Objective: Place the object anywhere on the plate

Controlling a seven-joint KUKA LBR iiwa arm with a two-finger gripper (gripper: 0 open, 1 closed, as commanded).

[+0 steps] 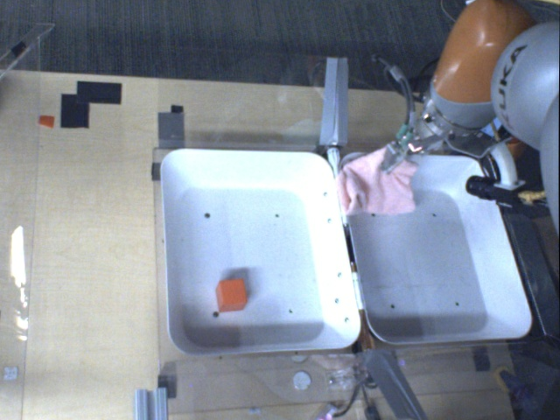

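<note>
Cloth point(378, 191) bunches over right bin's point(455, 322) far-left rim, pinched by pincer point(395, 155); bin floor open.

Two shallow white bins sit side by side on the tabletop point(87, 261). In the left bin point(254, 191), a small orange block point(232, 295) lies near the front left corner, well apart from everything else. In the right bin point(437, 278), a crumpled pink cloth point(376, 191) lies in the far left corner, against the wall. The grey arm reaches in from the right, and its end effector point(395, 151) hangs at the cloth's upper edge, touching it or just above.
</note>
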